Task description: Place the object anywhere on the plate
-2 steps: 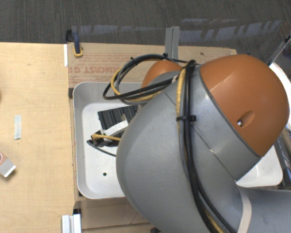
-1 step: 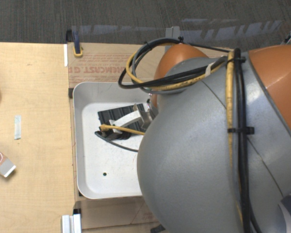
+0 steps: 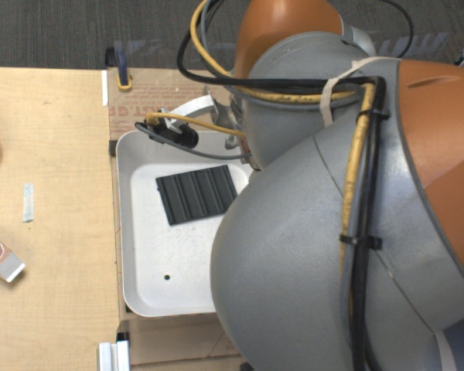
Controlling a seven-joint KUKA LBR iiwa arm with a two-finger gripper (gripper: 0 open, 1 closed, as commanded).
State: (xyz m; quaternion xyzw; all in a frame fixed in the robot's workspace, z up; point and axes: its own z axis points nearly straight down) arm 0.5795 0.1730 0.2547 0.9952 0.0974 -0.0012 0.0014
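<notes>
Looming over the right of the frame, grey arm above white bin holding ribbed black mat at centre; claw state impossible to tell.

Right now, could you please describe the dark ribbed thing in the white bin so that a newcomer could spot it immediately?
Start at the white bin left of the big grey arm. On its floor, toward the far end, lies the dark ribbed pad, a flat rectangle. Its parallel grooves and charcoal colour set it apart from the tiny dark speck nearer the camera.

text: red mirrored print, unreadable | on: cardboard behind bin
</notes>
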